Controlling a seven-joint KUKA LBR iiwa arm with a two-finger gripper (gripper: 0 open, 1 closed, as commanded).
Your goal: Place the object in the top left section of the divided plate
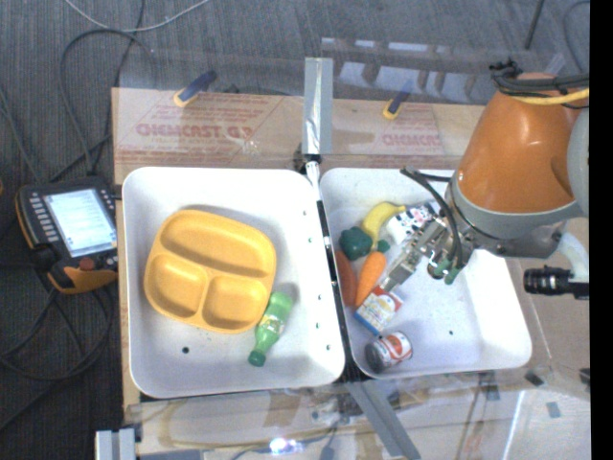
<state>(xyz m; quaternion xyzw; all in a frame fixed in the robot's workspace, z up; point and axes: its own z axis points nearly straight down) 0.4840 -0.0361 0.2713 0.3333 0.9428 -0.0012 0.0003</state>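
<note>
Picking was the step in hand: your claw (414, 257) hung over the carrot (368, 273), well right of the divided plate (211, 268); I could not tell its state. Next you needed a firm grasp, then a carry leftward.

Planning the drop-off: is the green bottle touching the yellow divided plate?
Touching. The camera view shows the green bottle with its base end against the yellow divided plate at the lower right rim, no gap.
</note>
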